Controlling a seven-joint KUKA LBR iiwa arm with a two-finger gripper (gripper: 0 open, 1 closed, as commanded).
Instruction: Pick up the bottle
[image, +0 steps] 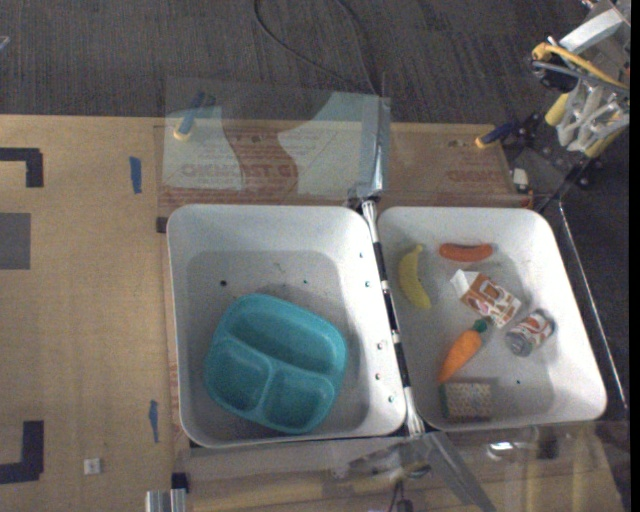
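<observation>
Bottle (529, 332) lies untouched at about three o'clock in the right bin (585, 380), just beside the carrot (461, 354), so the pickup is not begun; the tool's state cannot be told.

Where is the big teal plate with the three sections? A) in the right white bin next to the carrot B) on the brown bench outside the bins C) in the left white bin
C: the teal three-section plastic plate lies in the left white bin, while the orange toy carrot lies in the right white bin.
</observation>
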